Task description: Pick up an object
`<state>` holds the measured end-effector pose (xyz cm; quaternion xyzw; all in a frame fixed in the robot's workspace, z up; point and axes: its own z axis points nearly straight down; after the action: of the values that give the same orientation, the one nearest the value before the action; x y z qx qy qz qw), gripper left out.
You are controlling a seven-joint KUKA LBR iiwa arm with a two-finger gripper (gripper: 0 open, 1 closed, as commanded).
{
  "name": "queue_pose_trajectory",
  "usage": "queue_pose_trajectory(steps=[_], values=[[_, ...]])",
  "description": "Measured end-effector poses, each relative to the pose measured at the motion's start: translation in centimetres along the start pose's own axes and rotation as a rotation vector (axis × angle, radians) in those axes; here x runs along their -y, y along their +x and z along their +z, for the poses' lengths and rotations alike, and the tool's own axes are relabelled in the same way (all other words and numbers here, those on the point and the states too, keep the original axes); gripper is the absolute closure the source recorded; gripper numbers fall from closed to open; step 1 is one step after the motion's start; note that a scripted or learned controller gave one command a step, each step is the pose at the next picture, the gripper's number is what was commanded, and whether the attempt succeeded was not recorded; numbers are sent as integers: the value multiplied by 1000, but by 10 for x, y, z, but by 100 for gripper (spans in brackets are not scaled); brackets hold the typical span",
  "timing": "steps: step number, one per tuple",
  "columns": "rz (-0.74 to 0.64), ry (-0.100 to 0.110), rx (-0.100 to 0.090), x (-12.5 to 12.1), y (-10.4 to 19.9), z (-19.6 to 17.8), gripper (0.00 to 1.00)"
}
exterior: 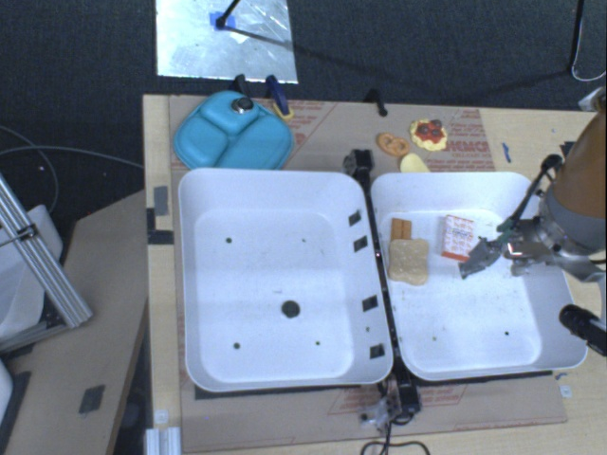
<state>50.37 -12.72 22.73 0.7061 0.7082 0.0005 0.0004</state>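
The gripper (477,261) hangs over the right bin (474,354), its dark fingers pointing left — whether they are parted or closed cannot be told, and nothing visibly sits between them. Just beside its tip lies a small red-and-white box (457,236). Further left are 2 more items: a pale bread slice (410,262) and a small brown cracker (401,228) — touching or nearly so.

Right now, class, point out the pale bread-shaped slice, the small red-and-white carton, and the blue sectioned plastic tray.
Pale bread-shaped slice (410,261), camera view, its middle.
Small red-and-white carton (458,235), camera view, centre of its top face.
Blue sectioned plastic tray (233,134), camera view, the central divider.
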Motion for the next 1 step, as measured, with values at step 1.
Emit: queue_pose_trajectory(steps=[1], values=[[8, 8, 1, 5, -66, 125, 0]])
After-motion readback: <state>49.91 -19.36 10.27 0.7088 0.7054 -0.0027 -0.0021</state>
